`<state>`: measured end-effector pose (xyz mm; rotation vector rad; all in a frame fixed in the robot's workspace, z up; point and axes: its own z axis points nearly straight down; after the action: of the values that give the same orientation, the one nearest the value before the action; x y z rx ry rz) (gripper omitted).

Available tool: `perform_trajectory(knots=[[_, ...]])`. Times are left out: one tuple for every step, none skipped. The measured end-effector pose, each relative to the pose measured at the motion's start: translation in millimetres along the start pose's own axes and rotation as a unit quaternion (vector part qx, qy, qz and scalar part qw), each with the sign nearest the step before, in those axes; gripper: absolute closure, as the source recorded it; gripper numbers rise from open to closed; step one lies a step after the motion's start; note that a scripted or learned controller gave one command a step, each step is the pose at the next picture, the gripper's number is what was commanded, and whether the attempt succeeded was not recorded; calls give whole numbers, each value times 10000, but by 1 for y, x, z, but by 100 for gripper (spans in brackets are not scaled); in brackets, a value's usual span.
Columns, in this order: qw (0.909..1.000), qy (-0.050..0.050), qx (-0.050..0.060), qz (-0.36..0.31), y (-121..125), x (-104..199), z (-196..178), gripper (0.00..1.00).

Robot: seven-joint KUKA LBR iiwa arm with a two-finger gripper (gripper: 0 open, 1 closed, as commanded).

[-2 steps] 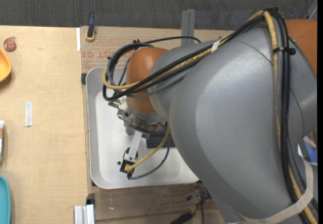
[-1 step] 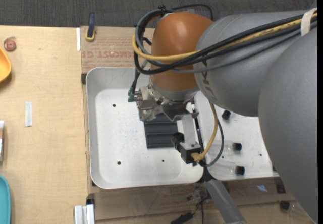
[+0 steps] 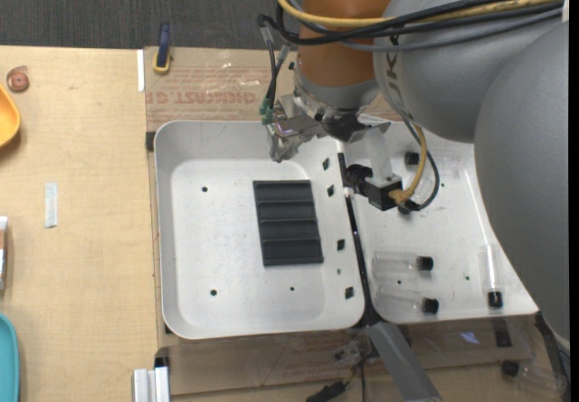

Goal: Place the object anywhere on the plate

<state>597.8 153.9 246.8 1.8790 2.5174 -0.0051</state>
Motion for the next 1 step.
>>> perform_trajectory(knots=[[9920,6,11,-1261,-1,59,58,100]])
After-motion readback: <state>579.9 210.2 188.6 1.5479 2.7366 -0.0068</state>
